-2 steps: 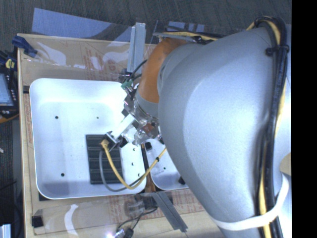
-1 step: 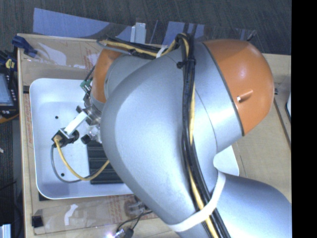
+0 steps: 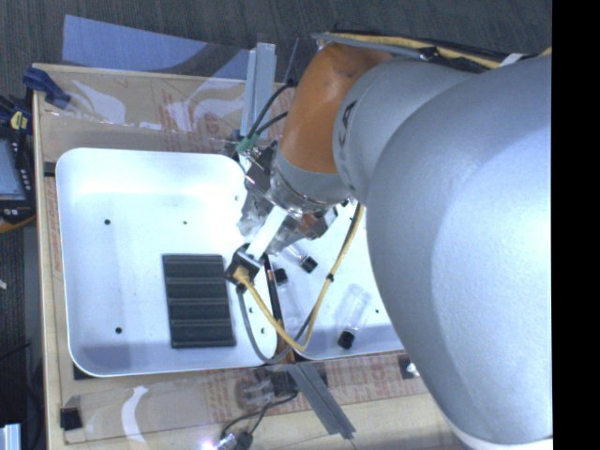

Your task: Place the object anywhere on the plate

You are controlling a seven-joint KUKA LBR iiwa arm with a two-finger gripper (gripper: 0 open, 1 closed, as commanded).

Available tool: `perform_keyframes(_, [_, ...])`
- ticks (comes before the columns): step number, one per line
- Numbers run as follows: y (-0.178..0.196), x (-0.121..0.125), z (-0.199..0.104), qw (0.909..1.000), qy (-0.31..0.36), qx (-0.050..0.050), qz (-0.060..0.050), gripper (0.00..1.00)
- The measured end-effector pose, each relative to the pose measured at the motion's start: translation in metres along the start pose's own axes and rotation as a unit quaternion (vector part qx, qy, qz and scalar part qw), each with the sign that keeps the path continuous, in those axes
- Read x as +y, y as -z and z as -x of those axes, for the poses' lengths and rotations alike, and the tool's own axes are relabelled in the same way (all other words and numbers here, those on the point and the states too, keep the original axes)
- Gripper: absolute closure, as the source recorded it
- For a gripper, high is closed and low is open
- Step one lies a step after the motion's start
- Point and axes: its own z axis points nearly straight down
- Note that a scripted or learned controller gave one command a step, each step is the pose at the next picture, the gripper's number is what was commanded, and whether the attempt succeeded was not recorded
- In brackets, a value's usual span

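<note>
Logged gripper (image 3: 292,251) low over right bin (image 3: 375,350) near its left side, aperture and load not discernible under wrist (image 3: 314,172); judged object to be clear tube (image 3: 351,309) just lower-right of gripper, black ribbed plate (image 3: 198,300) opposite, lower-left in left bin (image 3: 112,186), long axis up-down

Robot lab: grey arm (image 3: 450,214), 2 white bins (image 3: 122,204) on wooden bench (image 3: 178,394).

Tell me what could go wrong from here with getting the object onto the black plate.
1. The gripper hangs near the left edge of the right bin, beside the black plate, not above it: a release here would likely miss.
2. The arm hides much of that bin, so a grasp is hard to confirm.
</note>
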Motion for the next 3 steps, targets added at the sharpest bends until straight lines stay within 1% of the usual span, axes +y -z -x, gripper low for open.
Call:
perform_keyframes(1, [-0.050, -0.009, -0.079, 0.9990, -0.045, -0.002, -0.001, 1.00])
perform_keyframes(2, [-0.056, 0.070, -0.088, 0.9709, -0.240, 0.001, 0.002, 1.00])
perform_keyframes(3, [0.083, 0.011, -0.127, 0.9609, -0.277, 0.002, 0.003, 1.00])
